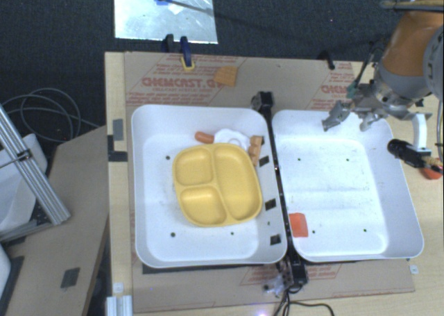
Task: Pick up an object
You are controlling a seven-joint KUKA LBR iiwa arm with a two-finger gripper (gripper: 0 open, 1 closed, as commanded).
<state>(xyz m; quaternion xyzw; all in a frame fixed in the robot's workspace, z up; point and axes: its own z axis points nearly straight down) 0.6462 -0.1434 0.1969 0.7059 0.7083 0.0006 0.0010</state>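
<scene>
Orange block: we count one small orange block (297, 223), nearest the camera, lying on the floor of the right bin at its front left corner, just beside the divide between the bins.
Bins: we count two white bins, the left bin (149, 169) and the right bin (388, 189), set side by side with their inner rims touching.
Yellow tray: one three-compartment yellow tray (216, 184) lies in the middle of the left bin, turned at a slant.
Small things behind the tray: we count three. One orange sausage-shaped piece (204, 137) lies near the back of the left bin, one white object (231, 139) sits just beside it and partly behind the tray's far edge, and one tan piece (256, 146) stands near the divide.
Surroundings: a cardboard sheet (166, 78) with red lettering lies under both bins; a tan pad (225, 76) rests on it behind the left bin; a blue clamp (185, 51) grips its back edge; a shiny foil square (165, 1) lies on the dark carpet beyond.
In the way: we see nothing lying over the orange block.
Claw: the gripper (353, 117) hangs over the back rim of the right bin, well apart from the orange block; we see its two fingers spread wide with nothing between them, and we cannot tell whether they touch the bin.
</scene>
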